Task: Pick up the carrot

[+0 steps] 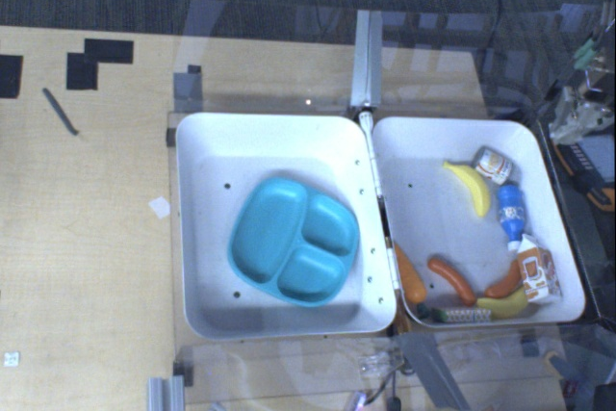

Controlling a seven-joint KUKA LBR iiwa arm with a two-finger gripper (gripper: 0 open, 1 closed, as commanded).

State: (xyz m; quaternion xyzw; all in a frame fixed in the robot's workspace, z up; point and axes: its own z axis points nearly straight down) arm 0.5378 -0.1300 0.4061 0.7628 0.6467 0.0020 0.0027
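Observation:
The carrot (411, 276) is a short orange tapered piece in the right bin (423, 149). It lies against that bin's left wall near the front corner, pointing toward the back. A reddish sausage (450, 277) lies just to its right, apart from it by a small gap.
The right bin also holds a banana (469, 186), a small can (494, 165), a blue bottle (511, 212), a bread packet (537, 272), a curved orange piece (502, 284) and a yellow item (505, 305). A blue divided plate (294, 241) sits in the left bin (207, 207). Cables and gear (582, 106) crowd the right edge.

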